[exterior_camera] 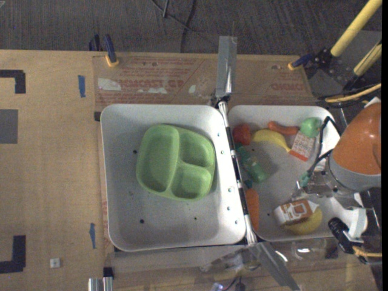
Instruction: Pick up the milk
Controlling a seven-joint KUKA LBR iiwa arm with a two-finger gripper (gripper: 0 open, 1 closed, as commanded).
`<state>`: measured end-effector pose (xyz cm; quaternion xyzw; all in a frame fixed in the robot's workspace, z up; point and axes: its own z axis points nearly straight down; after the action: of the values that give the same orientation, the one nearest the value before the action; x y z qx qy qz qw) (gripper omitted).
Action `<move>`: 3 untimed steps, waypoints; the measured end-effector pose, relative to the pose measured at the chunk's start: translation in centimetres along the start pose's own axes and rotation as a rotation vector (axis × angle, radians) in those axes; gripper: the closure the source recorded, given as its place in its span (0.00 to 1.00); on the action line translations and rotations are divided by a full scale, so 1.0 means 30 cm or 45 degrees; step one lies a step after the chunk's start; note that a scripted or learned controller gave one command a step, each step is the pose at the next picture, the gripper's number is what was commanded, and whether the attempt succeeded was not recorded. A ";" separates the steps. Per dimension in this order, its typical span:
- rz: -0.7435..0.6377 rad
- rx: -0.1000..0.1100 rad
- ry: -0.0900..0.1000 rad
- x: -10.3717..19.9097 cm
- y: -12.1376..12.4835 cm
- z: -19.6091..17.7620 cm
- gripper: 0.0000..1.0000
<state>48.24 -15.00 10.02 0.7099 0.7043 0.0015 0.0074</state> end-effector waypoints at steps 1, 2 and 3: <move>0.433 0.004 0.011 -0.131 0.005 0.035 1.00; 0.013 0.013 0.008 -0.185 0.007 -0.338 1.00; 0.010 0.010 0.005 -0.184 0.012 -0.372 1.00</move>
<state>48.40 -20.42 21.21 0.7125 0.7016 0.0002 0.0035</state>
